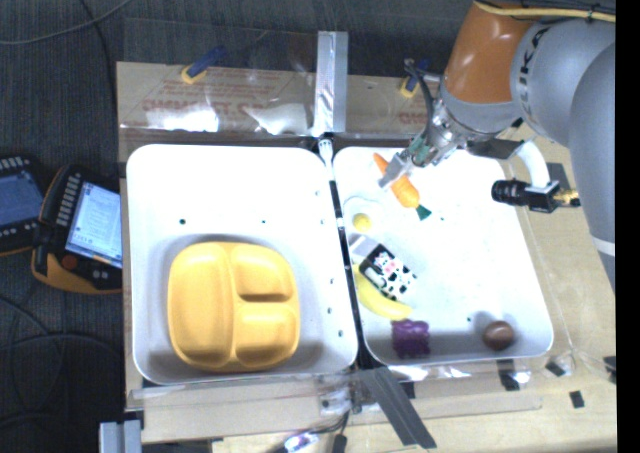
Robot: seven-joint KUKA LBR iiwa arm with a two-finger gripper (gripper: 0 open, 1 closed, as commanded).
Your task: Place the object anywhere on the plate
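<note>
The big grey arm with the orange band (500,41) is being reached in from the right, bent down over the back of the right white bin (520,241). Its two-finger gripper (412,169) is being held low there, and a small orange carrot-shaped toy with a green tip (408,193) is seen right at its end; whether the jaws are pinching it cannot be told. The yellow plastic plate with sections (234,303) is being kept in the left white bin (160,181), well apart. A banana (380,303), a black-and-white spotted toy (388,271), a purple block (410,338) and a brown ball (498,334) are lying near the right bin's front.
</note>
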